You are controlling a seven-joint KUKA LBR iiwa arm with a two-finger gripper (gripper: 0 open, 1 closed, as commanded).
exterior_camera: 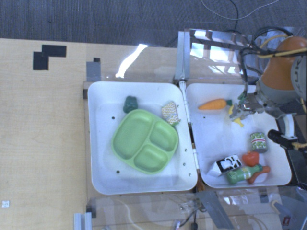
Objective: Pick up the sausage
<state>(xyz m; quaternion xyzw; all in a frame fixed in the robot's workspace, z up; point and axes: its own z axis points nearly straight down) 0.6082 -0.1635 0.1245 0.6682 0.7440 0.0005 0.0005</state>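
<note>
Camera view, sausage (pixel 259 175) in right bin's near corner, well apart from claw (pixel 238 110), claw state unclear

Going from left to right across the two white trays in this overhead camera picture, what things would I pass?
Dark green lump → green divided plate → patterned cloth piece → carrot → black-and-white item → green patterned can. The robot's hand hangs between the carrot and the can.

Wooden bench (pixel 43 143); two white bins (pixel 98 143)
</note>
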